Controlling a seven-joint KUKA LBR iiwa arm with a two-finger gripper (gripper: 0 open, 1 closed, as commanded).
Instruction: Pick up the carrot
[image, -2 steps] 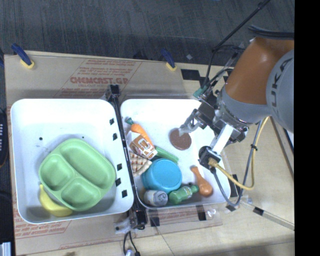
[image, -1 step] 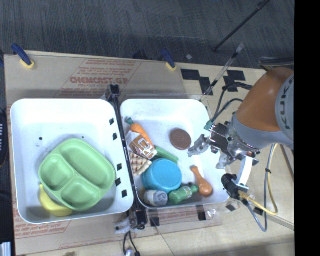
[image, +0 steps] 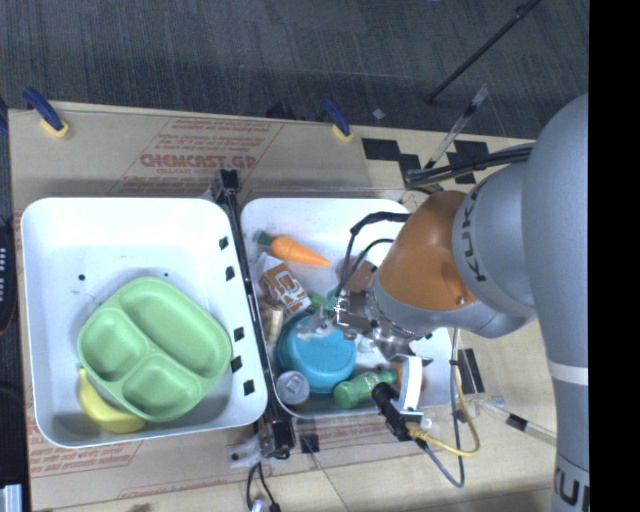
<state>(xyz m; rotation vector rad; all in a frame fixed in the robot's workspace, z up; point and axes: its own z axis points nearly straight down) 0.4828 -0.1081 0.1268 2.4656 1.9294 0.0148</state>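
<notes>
Carrot (image: 297, 251) lies flat in right bin (image: 300, 215), upper-left part, green stem end toward divider, orange tip toward arm; unobstructed from above, so judged free to grasp. Snack packet (image: 281, 291) just below it; blue bowl (image: 318, 360), green bottle (image: 358, 389), small can (image: 292, 386) crowd bin's lower half. Left bin (image: 60, 240) holds green divided tray (image: 155, 347) over yellow item (image: 100, 410). Arm (image: 470, 270) reaches in from right, wrist bent down over bowl. Gripper (image: 340, 312) sits above bowl rim, near but apart from carrot; opening: cannot tell; nothing seen held.
</notes>
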